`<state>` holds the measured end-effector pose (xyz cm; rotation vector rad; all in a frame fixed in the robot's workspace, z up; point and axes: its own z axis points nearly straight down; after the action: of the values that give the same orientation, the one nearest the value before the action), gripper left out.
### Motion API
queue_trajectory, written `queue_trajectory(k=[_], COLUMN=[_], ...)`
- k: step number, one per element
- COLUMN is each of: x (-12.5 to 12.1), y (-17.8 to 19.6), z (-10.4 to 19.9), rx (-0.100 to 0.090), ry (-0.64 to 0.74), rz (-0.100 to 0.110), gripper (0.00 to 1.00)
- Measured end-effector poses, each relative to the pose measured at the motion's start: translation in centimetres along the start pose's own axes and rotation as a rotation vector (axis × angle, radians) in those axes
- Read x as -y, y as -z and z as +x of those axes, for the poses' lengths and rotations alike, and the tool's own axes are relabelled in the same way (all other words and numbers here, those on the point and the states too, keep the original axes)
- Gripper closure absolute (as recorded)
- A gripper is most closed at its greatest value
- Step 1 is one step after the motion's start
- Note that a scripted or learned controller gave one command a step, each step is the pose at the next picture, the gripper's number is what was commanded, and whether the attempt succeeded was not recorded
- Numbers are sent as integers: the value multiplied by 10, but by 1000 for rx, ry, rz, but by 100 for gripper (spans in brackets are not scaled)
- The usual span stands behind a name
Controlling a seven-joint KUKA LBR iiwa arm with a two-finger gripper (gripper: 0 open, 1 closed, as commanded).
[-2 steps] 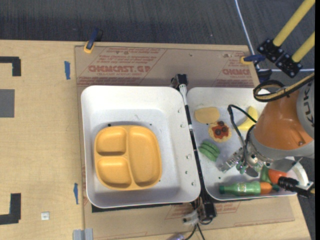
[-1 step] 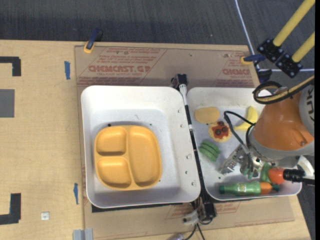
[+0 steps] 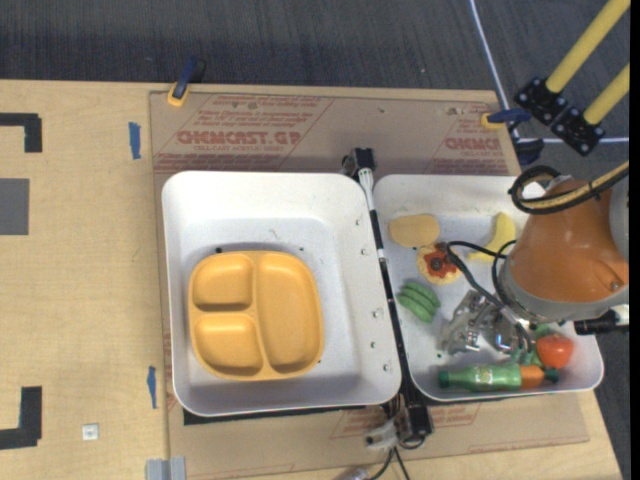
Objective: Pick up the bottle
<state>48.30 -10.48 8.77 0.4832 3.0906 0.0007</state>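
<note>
1. Over the right bin, low in its near half, you have the hand hanging from the orange-banded wrist; its metal parts blur together from this angle, so you cannot tell whether it is apart or together, and nothing can be made out in its grip.

2. Just beneath and nearer the front wall lies the bottle, green with an orange cap end, flat on its side along that wall. Judge it as not yet picked: it rests on the bin floor, close to the hand but seemingly apart from it.

3. Beside the bottle's cap end sits a red tomato-like toy, touching or nearly so, which crowds any approach from that side.

4. Farther out you see a green pod-shaped toy, a small pizza-like piece, a tan round piece and a banana, all well clear of the bottle.

5. Across the divider, the left bin carries a yellow sectioned plate, idle for this task.

6. Both bins rest on a cardboard sheet on the bench.
</note>
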Motion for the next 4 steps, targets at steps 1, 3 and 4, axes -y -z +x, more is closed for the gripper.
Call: queue_trajectory(k=[1, 3, 4], x=[-9, -10, -16], y=[0, -1, -1], z=[3, -8, -18], rx=[-2, -6, -12], ry=[168, 803, 970], rz=[2, -6, -5], gripper=[100, 100, 100])
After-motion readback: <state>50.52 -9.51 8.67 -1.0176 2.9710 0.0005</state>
